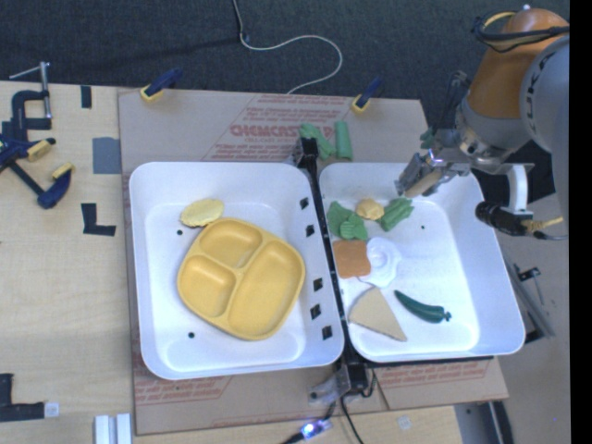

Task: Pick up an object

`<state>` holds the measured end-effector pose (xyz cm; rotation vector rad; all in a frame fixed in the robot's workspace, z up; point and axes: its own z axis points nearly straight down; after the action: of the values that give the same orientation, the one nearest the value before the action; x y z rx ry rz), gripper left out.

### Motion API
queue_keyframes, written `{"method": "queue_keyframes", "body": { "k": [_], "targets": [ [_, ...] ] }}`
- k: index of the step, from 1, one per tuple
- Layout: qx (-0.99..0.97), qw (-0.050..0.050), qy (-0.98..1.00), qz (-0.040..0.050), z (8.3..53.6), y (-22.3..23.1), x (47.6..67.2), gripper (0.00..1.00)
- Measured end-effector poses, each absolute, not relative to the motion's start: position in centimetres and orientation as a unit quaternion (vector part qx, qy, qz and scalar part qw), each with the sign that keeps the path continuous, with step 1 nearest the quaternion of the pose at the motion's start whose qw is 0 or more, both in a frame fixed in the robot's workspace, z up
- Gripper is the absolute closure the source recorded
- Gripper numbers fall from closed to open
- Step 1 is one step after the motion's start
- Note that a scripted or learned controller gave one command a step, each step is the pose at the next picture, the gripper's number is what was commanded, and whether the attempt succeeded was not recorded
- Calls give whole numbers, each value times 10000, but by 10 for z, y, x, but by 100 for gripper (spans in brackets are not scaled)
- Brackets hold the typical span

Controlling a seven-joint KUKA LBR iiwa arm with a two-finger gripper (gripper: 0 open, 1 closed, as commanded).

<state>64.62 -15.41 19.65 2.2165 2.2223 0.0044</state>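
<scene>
A cardboard sheet (277, 128) lies beneath both bins, fixed by yellow-and-blue clamps (161, 83) at its far edge. A white cable (277, 43) loops across the dark floor beyond. Black clamps (28, 146), apparently, rest at left.

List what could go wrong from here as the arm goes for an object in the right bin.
1. The small yellow piece, green pieces and orange slab lie crowded together, so the hand may nudge or catch a neighbour instead of one item.
2. The hand hangs close to the right bin's far wall; a descent there might clip the rim.
3. The flat tan wedge looks hard to grip.
</scene>
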Motion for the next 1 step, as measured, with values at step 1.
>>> {"method": "queue_keyframes", "body": {
  "k": [1],
  "targets": [
    [7065, 9, 7077, 9, 226, -153, 647, 100]
  ]
}}
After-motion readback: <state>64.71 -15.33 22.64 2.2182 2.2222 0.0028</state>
